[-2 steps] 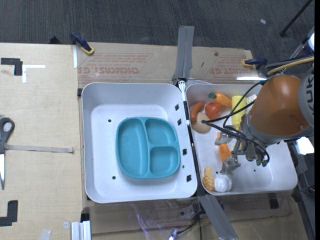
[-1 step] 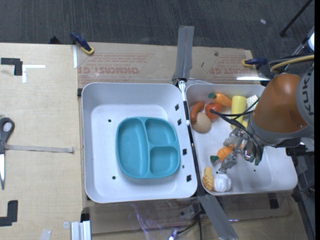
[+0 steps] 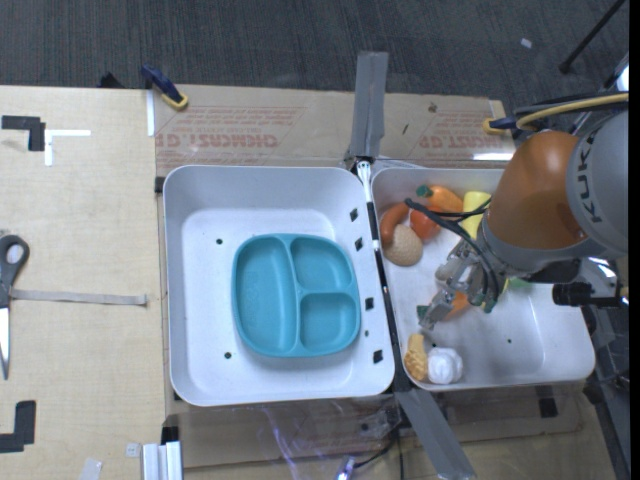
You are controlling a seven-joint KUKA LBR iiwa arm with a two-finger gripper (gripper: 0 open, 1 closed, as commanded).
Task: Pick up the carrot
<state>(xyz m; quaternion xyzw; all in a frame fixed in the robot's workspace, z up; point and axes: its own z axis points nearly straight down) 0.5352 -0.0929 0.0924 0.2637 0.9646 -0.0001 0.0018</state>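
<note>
Carrot [image 3: 460,302]: a small orange piece is seen in the right bin [image 3: 540,353], just beside the tool [image 3: 440,303] and partly hidden by it; whether it sits between the fingers can't be told. Tool state: can't be told either, the wrist and cabling cover it.

Counts: 2 white bins side by side on the tabletop [image 3: 80,248]. 1 teal plate [image 3: 297,295] w/ 3 compartments is seen in the left bin [image 3: 190,268], approx. centred. In the right bin, several food items are clustered at the far-left corner: 1 orange item w/ a green tip [image 3: 440,199], 1 red-orange item [image 3: 396,218], 1 beige round item [image 3: 404,247] touching the red one, 1 yellow item [image 3: 476,205] partly under the arm. Near the near-left corner, 1 white item [image 3: 444,365] and 1 tan textured item [image 3: 416,352] are seen touching.

1 arm [image 3: 545,193] is seen, w/ an orange band; "KU" is legible on its grey casing at right. Mirrored red print is visible on the cardboard [image 3: 240,128] beyond the bins but isn't readable. 1 pair of scissors [image 3: 8,288] lies at the left edge of the tabletop. 1 blue and yellow clamp [image 3: 163,85] sits at the far edge.
</note>
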